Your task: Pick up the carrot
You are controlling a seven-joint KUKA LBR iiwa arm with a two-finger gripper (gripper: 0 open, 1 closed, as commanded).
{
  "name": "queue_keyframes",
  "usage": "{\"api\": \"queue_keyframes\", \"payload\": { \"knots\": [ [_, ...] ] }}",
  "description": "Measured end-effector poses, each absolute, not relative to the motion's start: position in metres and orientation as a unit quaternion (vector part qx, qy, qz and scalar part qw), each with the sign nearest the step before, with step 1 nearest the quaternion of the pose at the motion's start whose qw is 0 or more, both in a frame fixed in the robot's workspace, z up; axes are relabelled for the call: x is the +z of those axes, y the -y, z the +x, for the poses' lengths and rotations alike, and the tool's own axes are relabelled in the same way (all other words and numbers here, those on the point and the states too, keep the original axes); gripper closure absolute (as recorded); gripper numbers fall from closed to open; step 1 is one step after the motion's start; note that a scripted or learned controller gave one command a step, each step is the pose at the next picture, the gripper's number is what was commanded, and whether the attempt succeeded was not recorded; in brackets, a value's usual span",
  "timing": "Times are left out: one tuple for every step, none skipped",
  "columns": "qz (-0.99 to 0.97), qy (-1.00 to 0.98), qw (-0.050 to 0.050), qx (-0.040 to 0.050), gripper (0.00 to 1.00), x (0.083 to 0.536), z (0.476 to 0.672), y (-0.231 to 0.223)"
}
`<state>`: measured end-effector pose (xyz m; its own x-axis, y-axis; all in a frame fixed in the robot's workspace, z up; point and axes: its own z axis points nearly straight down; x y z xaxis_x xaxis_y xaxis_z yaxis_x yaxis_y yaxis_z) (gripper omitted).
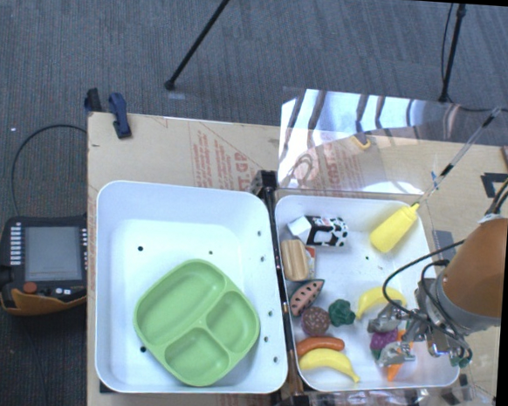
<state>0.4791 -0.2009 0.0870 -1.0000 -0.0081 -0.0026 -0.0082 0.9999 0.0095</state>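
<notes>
The carrot (pixel 395 361) is a small orange piece lying near the front right corner of the right bin (pixel 365 195). My gripper (pixel 412 338) hangs low over that corner, directly above and just behind the carrot, and partly covers it. Purple grapes (pixel 380 342) lie against the gripper's left side. The view does not show the carrot lifted off the bin floor.
The right bin also holds a yellow bottle (pixel 394 228), a cow toy (pixel 326 231), bread (pixel 295 260), a watermelon slice (pixel 306 296), broccoli (pixel 342 312), a sausage (pixel 320 344) and two bananas (pixel 329 362). A green divided plate (pixel 197 322) lies in the left bin (pixel 120 231).
</notes>
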Motion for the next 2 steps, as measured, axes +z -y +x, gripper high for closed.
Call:
{"api": "queue_keyframes", "payload": {
  "knots": [
    [0.007,-1.000,0.003,0.0014,1.00,0.1431,0.5116,0.1674],
    [0.013,-1.000,0.001,0.0037,1.00,0.1504,0.5112,0.1671]
  ]
}}
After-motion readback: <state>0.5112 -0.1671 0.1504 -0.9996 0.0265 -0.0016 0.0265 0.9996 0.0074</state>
